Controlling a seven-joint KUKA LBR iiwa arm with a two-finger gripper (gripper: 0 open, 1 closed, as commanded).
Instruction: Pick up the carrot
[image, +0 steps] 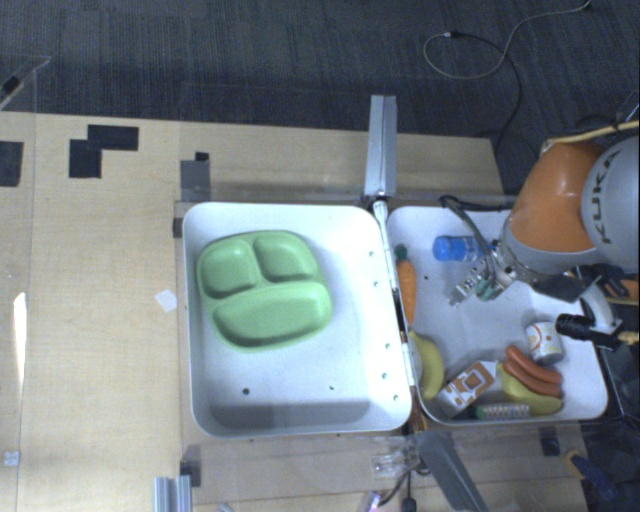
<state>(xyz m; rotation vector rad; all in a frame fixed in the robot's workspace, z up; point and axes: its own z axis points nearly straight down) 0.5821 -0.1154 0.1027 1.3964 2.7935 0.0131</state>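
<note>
The carrot (406, 287), orange with a small green top, lies lengthwise against the left wall of the right bin (592, 400). My gripper (478, 284) hangs over the middle of that bin, to the right of the carrot and a good gap away from it. The grey arm with its orange band reaches in from the right and covers the bin's upper right part. Nothing shows between the gripper and the carrot but bare bin floor.
A blue bottle (452, 247) lies just up-left of the gripper. A banana (430, 366), a small box (468, 387), sausages (533, 371) and a small can (545, 342) crowd the bin's front. A green divided plate (263, 288) sits in the left bin (290, 410).
</note>
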